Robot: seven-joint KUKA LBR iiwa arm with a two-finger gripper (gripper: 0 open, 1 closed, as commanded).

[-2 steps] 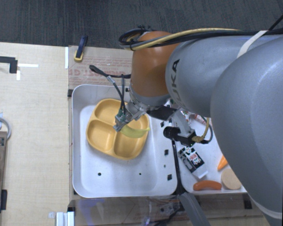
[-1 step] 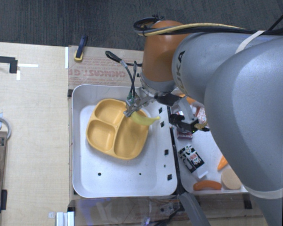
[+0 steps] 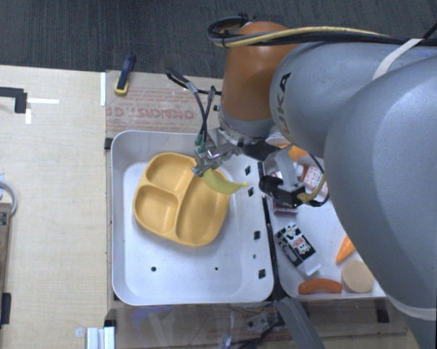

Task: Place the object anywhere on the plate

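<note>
Gripper: the gripper (image 3: 204, 162) sits at frame centre, above the upper right rim of the plate; its fingers appear closed on the stem end of the banana, though the view there is small and cluttered.
Object: the banana (image 3: 222, 182), yellow, hangs from the fingertips and slants to the right, its body over the plate's right edge and its tip past the rim.
Plate: the plate (image 3: 170, 200), yellow with three compartments, lies in the left bin (image 3: 127, 275), centre-left of the frame.
Step in hand: carrying the object over the plate, release not yet made, in my judgement.
Next move: shift slightly left and down over a compartment, then open the fingers, so the banana does not roll off the rim.
Surroundings: the right bin (image 3: 324, 233) holds a black-and-white box (image 3: 296, 246), a carrot (image 3: 345, 248), a sausage (image 3: 319, 286) and a round tan piece (image 3: 358, 277), lower right.
Obstructions: none lies on the plate; the bin divider stands just right of the banana.
</note>
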